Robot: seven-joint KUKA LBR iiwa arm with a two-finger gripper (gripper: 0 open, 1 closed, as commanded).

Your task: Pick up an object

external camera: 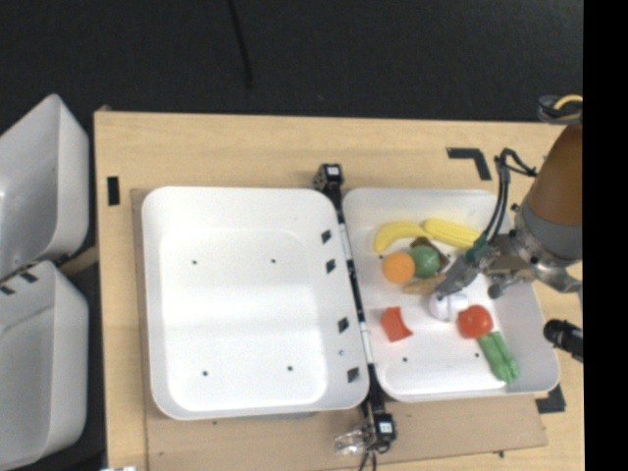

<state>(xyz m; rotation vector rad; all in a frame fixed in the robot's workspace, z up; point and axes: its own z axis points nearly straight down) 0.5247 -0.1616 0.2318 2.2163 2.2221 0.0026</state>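
Green piece [499, 355] lying nearest, right bin [432, 386] | I'm hovering my tool [453, 285] over white object [444, 307], touching or just above | grip state: I cannot tell | object sitting directly beneath, beside red ball [475, 321]

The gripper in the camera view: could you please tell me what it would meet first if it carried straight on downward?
Most likely the small white object lying just under the gripper in the right bin; depth is hard to judge from this slant.
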